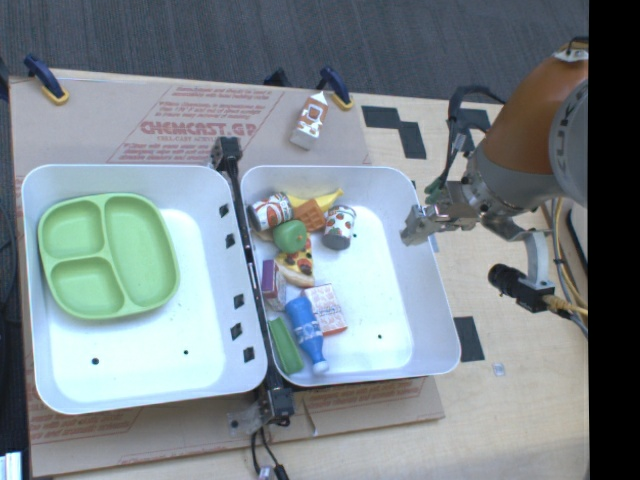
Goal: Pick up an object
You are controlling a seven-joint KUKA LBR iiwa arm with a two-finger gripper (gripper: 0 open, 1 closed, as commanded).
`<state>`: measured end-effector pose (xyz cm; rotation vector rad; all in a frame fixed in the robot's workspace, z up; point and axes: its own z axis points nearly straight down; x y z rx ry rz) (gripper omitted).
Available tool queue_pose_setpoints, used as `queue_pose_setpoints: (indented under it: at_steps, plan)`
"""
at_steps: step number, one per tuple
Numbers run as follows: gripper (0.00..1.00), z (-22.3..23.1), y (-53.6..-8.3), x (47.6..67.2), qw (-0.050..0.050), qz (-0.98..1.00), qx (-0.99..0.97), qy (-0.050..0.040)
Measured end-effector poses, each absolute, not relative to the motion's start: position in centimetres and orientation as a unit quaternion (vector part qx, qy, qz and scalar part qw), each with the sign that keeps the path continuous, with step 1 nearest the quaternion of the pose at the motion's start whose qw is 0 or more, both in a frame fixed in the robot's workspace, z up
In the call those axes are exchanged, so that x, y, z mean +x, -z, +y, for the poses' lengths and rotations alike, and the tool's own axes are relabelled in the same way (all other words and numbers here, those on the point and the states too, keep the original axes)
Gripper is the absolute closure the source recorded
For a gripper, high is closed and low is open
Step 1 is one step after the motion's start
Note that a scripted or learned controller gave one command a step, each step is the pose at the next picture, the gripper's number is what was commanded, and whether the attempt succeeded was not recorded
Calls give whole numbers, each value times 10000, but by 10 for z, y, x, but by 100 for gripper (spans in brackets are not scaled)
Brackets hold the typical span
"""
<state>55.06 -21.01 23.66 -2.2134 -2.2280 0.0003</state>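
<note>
The right bin [400,298] holds several small toy items along its left side: a blue bottle [304,332], a green stick [283,344], a small red-and-white carton [325,309], a pizza slice [297,262], a green pepper [290,235], a red-and-white can [269,213], a yellow piece [318,200] and a grey-white toy [340,227]. My gripper [418,228] hangs at the bin's right rim, well right of the items. Nothing shows between its fingers.
The left bin [130,358] holds a green divided plate [106,256]. A small white-and-red bottle [310,120] lies on the cardboard behind the bins. Blue clamps [47,78] hold the cardboard's back edge. The arm's orange band [540,118] stands over the bench at the right.
</note>
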Motion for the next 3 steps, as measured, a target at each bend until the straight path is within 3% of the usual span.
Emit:
queue_pose_setpoints:
  at_steps: [1, 3]
  plan:
    - [100, -177, -214, 553, 14, -7095, -7047, -9]
    - [100, -190, -202, 579, 1, -7098, -7044, -1]
